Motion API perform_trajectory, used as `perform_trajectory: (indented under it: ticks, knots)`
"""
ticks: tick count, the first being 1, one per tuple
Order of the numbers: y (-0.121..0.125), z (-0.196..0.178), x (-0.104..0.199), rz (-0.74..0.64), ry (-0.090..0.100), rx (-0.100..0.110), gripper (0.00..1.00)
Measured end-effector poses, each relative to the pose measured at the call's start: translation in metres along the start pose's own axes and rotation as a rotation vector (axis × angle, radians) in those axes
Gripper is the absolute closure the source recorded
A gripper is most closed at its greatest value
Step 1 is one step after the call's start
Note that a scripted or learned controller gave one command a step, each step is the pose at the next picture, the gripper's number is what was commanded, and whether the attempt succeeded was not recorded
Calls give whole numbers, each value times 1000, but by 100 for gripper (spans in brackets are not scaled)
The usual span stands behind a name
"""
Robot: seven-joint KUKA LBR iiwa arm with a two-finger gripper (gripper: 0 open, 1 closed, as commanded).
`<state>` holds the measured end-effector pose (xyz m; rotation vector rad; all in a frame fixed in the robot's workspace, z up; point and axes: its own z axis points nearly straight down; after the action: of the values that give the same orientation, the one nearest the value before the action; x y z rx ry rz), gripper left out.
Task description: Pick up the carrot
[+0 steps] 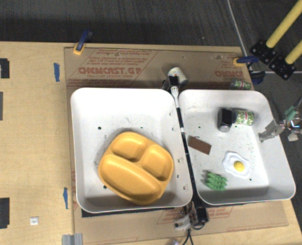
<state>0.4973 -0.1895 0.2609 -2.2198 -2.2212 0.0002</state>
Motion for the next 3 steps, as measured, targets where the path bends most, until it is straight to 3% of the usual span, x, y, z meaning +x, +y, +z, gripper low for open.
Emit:
perform_trajectory:
  ticks: [1,2,3]
  knots:
    - [-3,90,98,298,1,3,0]
    - [37,76,158,262,0,-1,0]
    - [154,76,114,324,-1,-1,0]
